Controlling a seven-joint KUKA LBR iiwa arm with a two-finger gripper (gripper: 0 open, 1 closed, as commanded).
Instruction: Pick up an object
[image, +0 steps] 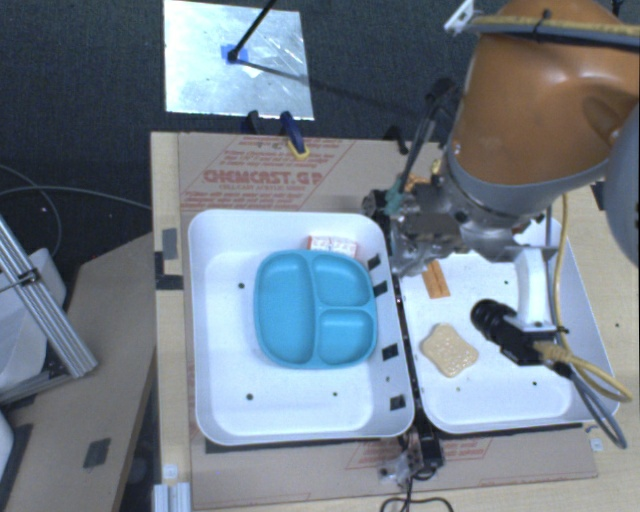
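Note:
A blue divided plate (315, 308) lies in the left bin (215, 400). A small white and red packet (332, 245) rests at the plate's far edge. In the right bin (500, 405) a beige toast-shaped piece (448, 350) lies near the dividing wall, with a small orange stick (435, 280) behind it. My gripper (408, 255) hangs low over the far left corner of the right bin, close to the wall between the bins and just left of the orange stick. The arm's large orange-brown body covers the bin's far side.
Both bins sit on a printed cardboard sheet (260, 175). Behind it lies a shiny metal sheet (235, 55), with a blue and yellow clamp (293, 135) at the cardboard's edge. An aluminium frame (40, 310) stands at the left.

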